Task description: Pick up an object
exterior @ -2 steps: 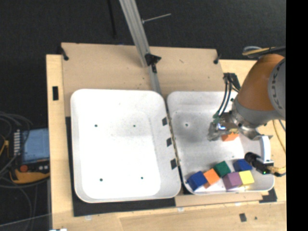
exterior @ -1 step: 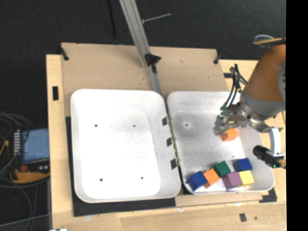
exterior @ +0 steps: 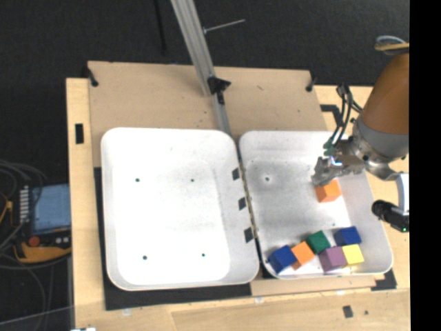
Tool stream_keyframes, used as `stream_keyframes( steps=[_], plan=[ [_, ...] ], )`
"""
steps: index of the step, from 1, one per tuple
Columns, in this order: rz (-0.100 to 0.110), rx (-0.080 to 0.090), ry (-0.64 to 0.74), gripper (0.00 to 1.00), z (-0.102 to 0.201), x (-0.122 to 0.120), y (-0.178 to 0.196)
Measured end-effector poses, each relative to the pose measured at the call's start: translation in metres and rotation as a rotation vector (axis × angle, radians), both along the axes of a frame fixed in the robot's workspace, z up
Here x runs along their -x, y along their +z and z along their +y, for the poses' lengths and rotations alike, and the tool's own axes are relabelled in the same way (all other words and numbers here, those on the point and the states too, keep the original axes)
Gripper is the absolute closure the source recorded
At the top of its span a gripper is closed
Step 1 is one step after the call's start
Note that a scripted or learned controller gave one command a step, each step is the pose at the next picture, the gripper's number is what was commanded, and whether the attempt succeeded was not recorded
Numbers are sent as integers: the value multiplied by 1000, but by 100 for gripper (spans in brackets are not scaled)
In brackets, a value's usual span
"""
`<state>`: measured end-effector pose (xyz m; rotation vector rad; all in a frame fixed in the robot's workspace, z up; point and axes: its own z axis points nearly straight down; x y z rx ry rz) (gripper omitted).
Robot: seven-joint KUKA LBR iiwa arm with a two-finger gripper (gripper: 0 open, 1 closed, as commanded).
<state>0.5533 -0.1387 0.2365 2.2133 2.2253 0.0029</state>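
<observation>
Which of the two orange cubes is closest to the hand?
The orange cube lying alone in the right white bin, directly beneath the hand. The other orange cube sits in the cluster of coloured cubes at the bin's near edge.

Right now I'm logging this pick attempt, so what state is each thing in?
gripper: low in the right bin, just above the lone orange block
lone orange block: tilted, apart from the cluster
right bin: holds all the blocks
left bin: upright, flat on the bench
block cluster: six blocks huddled at the near edge
</observation>
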Motion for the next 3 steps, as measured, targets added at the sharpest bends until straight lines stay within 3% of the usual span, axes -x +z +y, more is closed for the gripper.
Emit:
stream_keyframes(
  steps=[2, 3],
  plan=[
    [4, -1, 0, 100, 101, 2, -12],
    [1, -3, 3, 100, 153, -12, -2]
  ],
)
